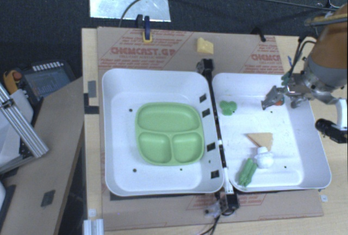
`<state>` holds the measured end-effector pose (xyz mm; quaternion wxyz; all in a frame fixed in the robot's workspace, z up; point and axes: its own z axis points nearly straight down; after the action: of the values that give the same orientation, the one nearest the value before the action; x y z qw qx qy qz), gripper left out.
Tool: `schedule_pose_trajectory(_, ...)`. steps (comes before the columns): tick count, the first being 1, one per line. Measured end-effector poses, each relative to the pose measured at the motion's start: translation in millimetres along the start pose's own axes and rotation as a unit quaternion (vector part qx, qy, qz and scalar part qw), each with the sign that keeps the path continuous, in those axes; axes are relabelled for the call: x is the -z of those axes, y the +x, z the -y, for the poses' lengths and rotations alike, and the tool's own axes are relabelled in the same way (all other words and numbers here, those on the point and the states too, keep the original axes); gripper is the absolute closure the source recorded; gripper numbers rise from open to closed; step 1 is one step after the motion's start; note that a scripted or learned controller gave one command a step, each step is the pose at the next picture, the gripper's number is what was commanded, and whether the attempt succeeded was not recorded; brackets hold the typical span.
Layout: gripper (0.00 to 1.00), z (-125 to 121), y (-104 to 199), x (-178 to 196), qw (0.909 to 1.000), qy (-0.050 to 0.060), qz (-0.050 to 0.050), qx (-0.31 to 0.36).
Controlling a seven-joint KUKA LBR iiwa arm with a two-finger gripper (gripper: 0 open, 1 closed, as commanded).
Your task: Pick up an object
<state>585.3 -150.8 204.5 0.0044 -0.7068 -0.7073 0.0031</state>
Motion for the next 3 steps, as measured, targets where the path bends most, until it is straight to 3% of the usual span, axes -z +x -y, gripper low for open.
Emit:
schedule_pose_trajectory(1,0.00,-3,0,7,1.0000,-0.006,0.001,0.001)
schedule_pose_trajectory(3,0.00,10,-2,-97,1.0000,-0.004,0.001,0.000)
